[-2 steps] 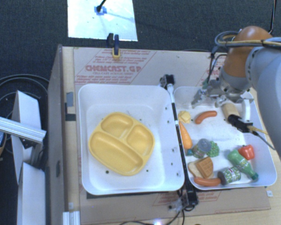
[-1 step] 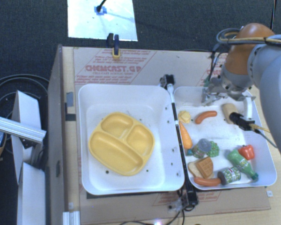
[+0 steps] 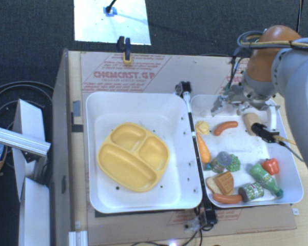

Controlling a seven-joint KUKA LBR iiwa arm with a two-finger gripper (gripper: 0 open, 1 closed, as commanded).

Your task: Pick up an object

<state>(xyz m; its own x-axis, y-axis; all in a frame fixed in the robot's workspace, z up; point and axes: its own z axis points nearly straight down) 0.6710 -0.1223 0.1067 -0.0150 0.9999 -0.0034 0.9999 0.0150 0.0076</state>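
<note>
My gripper [image 3: 230,107] hangs over the far end of the right bin [image 3: 292,188], open with nothing between its fingers. Just in front of it lies a red-orange sausage [image 3: 225,127], with a small yellow piece [image 3: 201,127] to its left. Nearer the front are a carrot [image 3: 203,147] along the divider, a grey and green broccoli-like piece [image 3: 226,162], a brown waffle [image 3: 223,182], a second sausage [image 3: 227,199], a green bottle [image 3: 265,178], a red pepper [image 3: 270,165] and a small can [image 3: 251,191].
The left bin [image 3: 102,111] holds a yellow divided plate [image 3: 133,156]. A black rail [image 3: 191,132] runs between the bins. The arm [image 3: 277,60] comes in from the upper right. Cardboard [image 3: 128,73] lies behind the bins.
</note>
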